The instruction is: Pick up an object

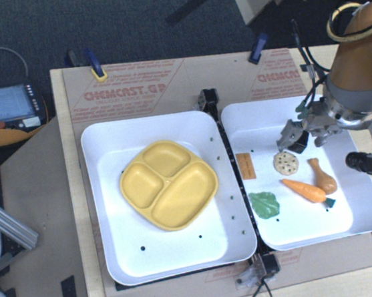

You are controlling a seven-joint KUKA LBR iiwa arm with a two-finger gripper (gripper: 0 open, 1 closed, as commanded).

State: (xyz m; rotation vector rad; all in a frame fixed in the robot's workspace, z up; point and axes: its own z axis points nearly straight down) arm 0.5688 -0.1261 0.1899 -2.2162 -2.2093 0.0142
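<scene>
1. Left bin: yellow divided plate at centre;
2. Right bin: carrot, drumstick, lettuce leaf, cracker, cookie;
3. Gripper: just above the cookie; finger spread indiscernible.

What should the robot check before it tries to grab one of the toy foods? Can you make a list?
1. Gripper over the right bin: ok.
2. Nearest target, the cookie, lying free just below the gripper: ok.
3. Carrot and drumstick apart from the cookie: ok, but they touch each other.
4. Fingers open wide enough: cannot tell.
5. Gripper already holding something: cannot tell.
6. Yellow plate in the left bin, out of the way: ok.
</scene>
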